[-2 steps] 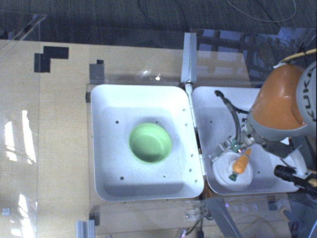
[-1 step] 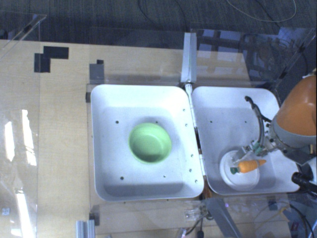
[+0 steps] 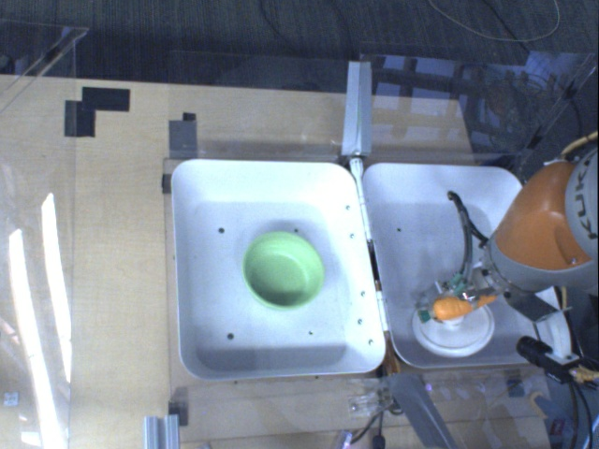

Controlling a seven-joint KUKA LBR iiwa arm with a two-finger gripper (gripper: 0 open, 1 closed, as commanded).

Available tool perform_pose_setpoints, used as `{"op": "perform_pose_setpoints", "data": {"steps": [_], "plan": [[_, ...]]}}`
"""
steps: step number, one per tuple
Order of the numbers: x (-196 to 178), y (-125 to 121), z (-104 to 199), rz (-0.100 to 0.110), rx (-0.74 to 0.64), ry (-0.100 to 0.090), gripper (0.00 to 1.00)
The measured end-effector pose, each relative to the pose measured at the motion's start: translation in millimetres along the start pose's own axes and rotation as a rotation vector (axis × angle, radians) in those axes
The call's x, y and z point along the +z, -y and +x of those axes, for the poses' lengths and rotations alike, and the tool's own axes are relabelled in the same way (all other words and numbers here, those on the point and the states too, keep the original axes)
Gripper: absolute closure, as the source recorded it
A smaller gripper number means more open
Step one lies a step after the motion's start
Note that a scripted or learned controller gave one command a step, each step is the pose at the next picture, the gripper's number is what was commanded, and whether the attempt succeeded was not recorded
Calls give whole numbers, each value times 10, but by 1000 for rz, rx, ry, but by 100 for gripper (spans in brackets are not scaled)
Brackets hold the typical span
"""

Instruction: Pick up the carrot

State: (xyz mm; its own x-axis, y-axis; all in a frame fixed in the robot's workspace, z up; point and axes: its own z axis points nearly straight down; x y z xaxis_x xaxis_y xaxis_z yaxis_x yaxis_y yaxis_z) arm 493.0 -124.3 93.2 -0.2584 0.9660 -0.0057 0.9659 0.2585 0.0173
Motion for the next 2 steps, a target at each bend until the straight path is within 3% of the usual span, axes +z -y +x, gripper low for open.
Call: {"op": "perform_pose_setpoints", "data": {"steps": [1,2], "plan": [[-146,-58,-15,-16,-4,9,100],[-1594,-259,999,8,-210,-4,100]]}}
